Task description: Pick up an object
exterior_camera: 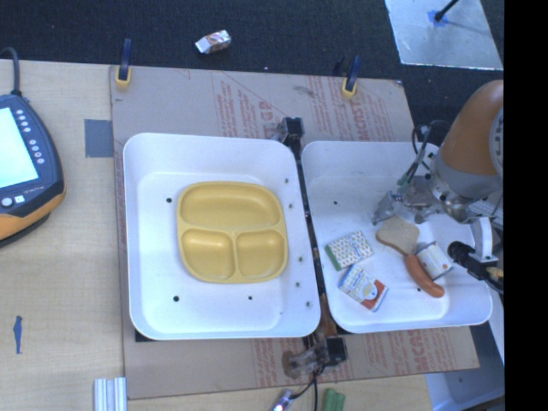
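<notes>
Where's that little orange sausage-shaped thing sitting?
The orange sausage-shaped toy lies in the right white bin, near its front right corner, beside a tan bread-like piece.

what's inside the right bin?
The right bin holds a checked green packet, a blue-and-white packet, a tan bread-like piece and an orange sausage-like item. The gripper and arm cover the bin's far right side.

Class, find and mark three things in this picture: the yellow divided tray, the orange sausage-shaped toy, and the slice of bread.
yellow divided tray (231, 230), camera view, on the ridge between its compartments.
orange sausage-shaped toy (424, 278), camera view, mid-length.
slice of bread (398, 234), camera view, centre of its flat face.
</notes>
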Tool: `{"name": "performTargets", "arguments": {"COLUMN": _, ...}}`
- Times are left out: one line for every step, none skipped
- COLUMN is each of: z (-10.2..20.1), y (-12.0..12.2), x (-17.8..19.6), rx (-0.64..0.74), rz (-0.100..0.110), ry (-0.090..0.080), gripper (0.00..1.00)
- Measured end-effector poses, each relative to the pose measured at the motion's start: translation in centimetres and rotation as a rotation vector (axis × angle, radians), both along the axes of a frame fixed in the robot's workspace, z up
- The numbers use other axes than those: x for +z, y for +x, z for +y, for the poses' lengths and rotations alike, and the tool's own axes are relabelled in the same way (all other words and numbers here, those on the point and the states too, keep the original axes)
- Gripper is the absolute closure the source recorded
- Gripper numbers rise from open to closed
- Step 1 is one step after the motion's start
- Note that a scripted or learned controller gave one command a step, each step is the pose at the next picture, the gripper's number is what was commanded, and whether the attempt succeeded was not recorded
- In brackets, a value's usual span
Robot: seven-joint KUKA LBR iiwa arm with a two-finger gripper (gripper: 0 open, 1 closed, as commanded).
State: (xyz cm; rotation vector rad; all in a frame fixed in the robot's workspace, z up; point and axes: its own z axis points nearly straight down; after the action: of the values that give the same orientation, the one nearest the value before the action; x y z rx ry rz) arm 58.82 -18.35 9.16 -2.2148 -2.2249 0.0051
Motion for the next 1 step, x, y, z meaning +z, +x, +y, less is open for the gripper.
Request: {"name": "performTargets", "arguments": {"z": -1.12, "y": -5.75, "x": -0.01, "rx": 0.001, "rz": 0.0, "ry": 0.0, "gripper": 0.0}}
